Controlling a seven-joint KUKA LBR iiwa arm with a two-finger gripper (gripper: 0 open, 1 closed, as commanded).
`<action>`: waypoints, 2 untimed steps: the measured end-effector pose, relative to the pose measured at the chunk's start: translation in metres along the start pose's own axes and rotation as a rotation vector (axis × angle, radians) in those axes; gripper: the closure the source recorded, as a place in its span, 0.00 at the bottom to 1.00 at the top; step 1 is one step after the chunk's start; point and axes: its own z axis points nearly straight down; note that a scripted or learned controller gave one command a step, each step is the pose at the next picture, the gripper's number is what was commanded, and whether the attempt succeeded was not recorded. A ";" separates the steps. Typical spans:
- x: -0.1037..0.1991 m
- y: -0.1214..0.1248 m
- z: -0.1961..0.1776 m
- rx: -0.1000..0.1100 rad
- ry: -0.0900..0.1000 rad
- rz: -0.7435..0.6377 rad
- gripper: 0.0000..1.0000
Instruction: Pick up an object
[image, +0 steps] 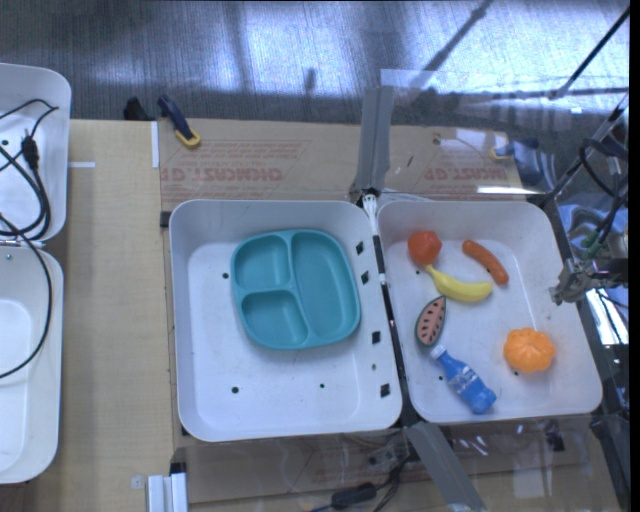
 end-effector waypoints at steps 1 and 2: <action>0.044 -0.009 -0.005 0.000 0.000 0.001 1.00; -0.018 -0.008 -0.087 -0.001 -0.002 0.003 1.00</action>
